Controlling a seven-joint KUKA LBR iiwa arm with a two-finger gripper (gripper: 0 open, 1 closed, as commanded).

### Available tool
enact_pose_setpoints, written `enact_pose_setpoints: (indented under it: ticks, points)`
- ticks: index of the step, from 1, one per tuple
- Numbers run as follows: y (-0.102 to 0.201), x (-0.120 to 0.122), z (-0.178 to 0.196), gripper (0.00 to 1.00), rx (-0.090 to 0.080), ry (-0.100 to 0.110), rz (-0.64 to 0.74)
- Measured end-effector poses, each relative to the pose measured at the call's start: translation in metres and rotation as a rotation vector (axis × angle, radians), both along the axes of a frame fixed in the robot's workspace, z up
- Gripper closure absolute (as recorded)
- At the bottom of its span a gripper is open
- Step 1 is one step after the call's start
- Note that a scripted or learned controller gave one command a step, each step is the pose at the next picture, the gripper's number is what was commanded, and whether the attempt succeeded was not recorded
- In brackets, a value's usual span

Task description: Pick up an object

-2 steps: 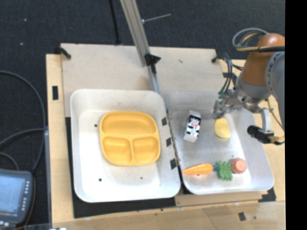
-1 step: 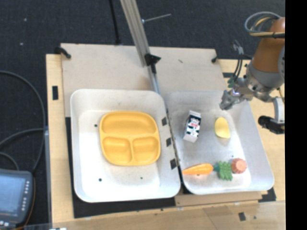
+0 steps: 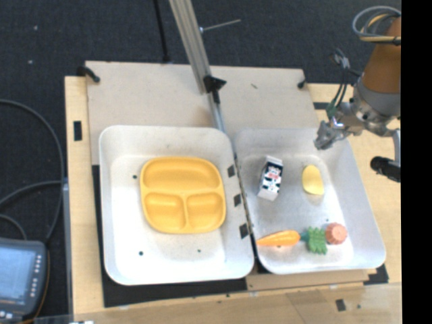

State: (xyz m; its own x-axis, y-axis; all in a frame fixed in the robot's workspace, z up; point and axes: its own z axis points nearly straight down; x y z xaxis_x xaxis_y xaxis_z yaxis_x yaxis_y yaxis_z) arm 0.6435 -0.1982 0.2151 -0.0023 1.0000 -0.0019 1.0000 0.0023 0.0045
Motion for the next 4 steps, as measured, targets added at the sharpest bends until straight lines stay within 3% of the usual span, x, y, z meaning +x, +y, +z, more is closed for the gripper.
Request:
enact_pose_setpoints:
  ticks: [2,4]
  points:
    - [0.1,0.022,-0.002,1.0,0.003,0.003,0.004]
    - [0.201,0.027,-0.006,1.0,0.003,0.003,0.005]
